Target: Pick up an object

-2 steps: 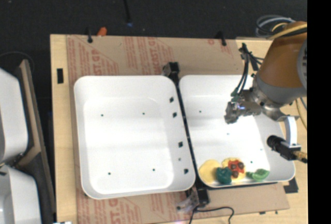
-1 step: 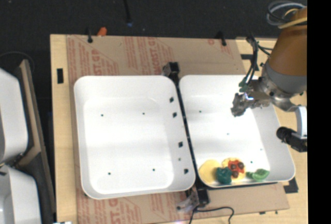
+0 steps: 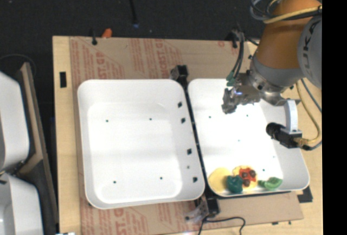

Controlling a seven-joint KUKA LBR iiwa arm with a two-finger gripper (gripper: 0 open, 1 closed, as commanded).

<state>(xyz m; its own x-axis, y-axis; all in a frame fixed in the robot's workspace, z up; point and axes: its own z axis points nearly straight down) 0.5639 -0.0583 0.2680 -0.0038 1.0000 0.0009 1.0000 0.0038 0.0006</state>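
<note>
At the left of the frame the left bin (image 3: 135, 141) lies bare on the tabletop (image 3: 70, 120). In the right bin (image 3: 217, 125), a cluster of small toys (image 3: 245, 178) sits at the lower edge, yellow, teal, red and green, touching one another. They look light, possibly soft; the green piece at the cluster's right edge seems easiest to pinch. The gripper (image 3: 232, 101) hovers in the upper part, well apart; whether it is released or clenched I cannot tell

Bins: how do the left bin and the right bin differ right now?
The right bin has small objects clustered at its near edge; the left bin shows only bare white floor. The gripper is over the right bin's far end, away from the left bin. Both are shallow, white and sit side by side.
</note>
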